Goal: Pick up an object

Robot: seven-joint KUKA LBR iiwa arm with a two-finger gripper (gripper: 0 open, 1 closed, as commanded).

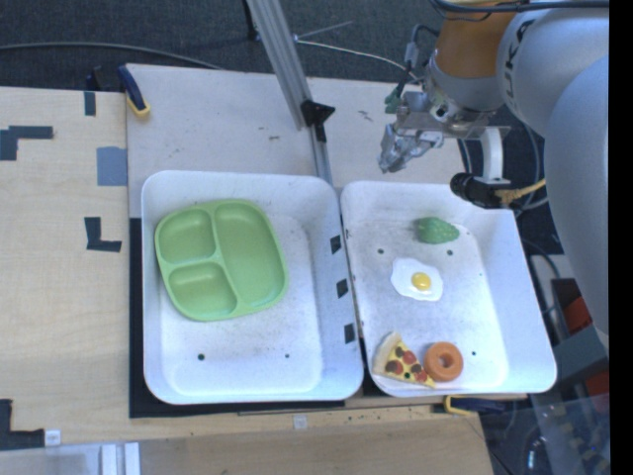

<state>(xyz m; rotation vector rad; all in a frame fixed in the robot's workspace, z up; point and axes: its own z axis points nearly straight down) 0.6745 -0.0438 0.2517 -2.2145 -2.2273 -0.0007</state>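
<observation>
The gripper point(399, 156) is hanging above the right bin's point(514, 295) far rim, grasping nothing, finger state unclear.

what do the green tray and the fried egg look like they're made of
Green tray: likely moulded plastic, with a smooth, slightly glossy, uniform colour and three pressed compartments.
Fried egg: looks like a toy, probably plastic or rubber, with a flat white part, a shiny yellow yolk and clean edges.

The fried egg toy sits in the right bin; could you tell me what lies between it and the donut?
In the camera view, only bare white bin floor lies between the fried egg and the donut.
</observation>
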